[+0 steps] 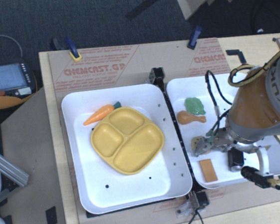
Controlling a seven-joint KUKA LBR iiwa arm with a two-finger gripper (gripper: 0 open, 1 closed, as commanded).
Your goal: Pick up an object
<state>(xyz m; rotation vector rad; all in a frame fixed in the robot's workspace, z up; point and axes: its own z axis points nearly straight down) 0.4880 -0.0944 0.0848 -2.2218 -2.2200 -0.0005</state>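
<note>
Two shallow white plastic bins side by side on a cardboard-covered bench (124,60), left bin (79,156) bigger-looking, right bin (177,87) partly under the arm. Bulky grey arm (260,110) with a glossy orange band, coming in from the right over the right bin. Sitting in the left bin, a smooth yellow divided plate (127,139), rounded, three compartments, turned at an angle. Just beside its upper left edge, a toy carrot (99,114), orange and tapered with a green stub. Over in the right bin: a leafy green toy vegetable (195,105), a tan drumstick (190,117) right below it, and a flat brownish rectangular piece (207,170) near the front wall. Gripper (200,146) low in the right bin between drumstick and brown piece, metal-looking; can't tell how the jaws stand, nothing seen between them.
</note>
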